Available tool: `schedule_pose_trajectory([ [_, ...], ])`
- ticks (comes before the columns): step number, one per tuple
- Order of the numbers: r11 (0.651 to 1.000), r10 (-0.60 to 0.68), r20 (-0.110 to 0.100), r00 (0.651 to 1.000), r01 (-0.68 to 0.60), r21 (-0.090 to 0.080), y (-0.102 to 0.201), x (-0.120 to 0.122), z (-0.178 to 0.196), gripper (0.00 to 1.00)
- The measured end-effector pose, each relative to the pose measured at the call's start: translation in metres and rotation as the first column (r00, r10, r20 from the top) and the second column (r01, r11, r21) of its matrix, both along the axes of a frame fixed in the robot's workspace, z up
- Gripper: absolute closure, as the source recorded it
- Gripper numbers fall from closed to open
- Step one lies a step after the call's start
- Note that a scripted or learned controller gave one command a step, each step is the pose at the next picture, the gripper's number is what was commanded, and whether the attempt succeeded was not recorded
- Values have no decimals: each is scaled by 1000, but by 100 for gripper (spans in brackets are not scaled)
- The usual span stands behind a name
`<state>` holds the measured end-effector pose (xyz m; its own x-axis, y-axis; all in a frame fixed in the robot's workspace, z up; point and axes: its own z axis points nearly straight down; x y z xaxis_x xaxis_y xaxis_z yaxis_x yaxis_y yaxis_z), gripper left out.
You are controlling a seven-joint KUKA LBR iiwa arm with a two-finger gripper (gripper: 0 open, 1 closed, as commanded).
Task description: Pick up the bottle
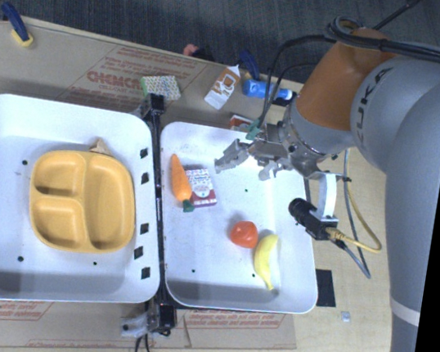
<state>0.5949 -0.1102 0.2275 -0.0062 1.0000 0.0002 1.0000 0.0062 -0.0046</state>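
Two fingers splayed, clasping nothing: gripper (249, 159) poised over the far end of the right bin (301, 292). Outside that bin, just past its far rim and beyond the gripper, what looks like the blue bottle (256, 88), lying flat. Inside the bin, carrot (179, 178), tomato (244, 233), banana (265, 259).

The arm (398, 100) covers the far right corner of the right bin (292, 294) and runs out past the picture's right edge. Beyond that bin's far rim, a blue object (256, 89) is partly hidden behind the cables, too small to identify. The label on the small carton (201, 186) inside the bin is too blurred to read.
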Motion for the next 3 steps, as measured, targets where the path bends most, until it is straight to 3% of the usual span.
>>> schedule_pose_trajectory([
  [1, 1000, 5, -2, 1000, -5, 0, 0, 0, 10, 100],
  [2, 1000, 18, -1, 1000, -18, 1, 5, -79, -44, 100],
  [3, 1000, 12, 2, 1000, -12, 0, -40, -119, 2, 100],
])
